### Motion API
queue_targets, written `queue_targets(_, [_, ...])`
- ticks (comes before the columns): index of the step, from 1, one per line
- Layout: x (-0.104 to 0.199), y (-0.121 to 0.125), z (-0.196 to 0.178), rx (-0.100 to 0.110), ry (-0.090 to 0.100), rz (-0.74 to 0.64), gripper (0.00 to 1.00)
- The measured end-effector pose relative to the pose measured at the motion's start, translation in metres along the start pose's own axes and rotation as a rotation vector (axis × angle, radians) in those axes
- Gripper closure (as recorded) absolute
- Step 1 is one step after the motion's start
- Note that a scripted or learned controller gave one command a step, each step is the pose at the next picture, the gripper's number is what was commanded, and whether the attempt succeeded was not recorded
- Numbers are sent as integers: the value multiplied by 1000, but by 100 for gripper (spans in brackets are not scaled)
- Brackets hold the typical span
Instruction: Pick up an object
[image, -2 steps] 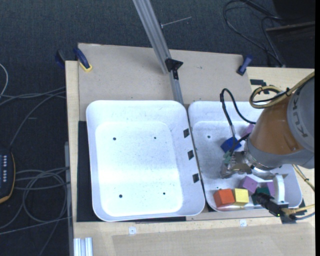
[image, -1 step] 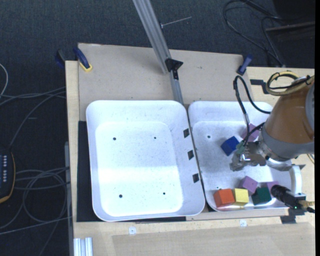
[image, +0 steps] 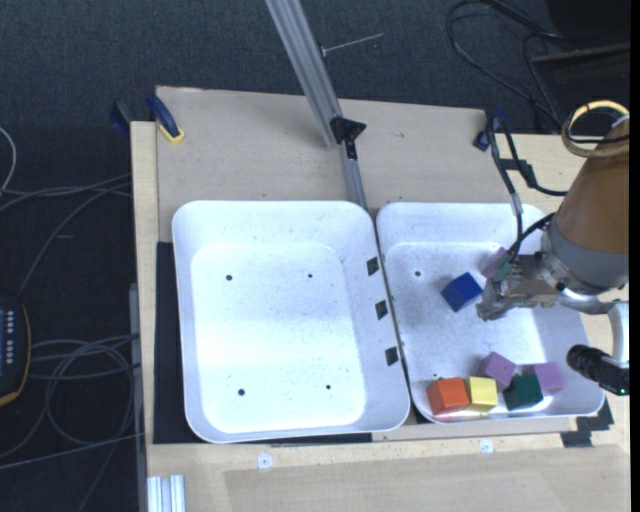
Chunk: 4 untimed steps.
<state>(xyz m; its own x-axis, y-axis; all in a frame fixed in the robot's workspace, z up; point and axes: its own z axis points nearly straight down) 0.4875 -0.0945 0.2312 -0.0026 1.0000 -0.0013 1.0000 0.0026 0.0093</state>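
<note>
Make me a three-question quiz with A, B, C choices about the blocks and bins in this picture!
1. Where is the blue block?
A. left bin
B. right bin
C. on the floor

2. How many purple blocks are there?
A. two
B. none
C. five

3. What touches the orange block?
A. the blue block
B. the tool
C. the yellow block

Answers:
1 B, it lies on the right bin's floor beside the tool.
2 A, one sits above the yellow block and one by the green block.
3 C, orange and yellow sit pressed together at the bin's near wall.
</note>
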Motion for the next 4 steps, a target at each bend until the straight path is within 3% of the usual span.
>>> queue_targets(1, [0, 2, -48, 2, 0, 0, 100])
queue_targets(4, [134, 98, -40, 7, 3, -4, 100])
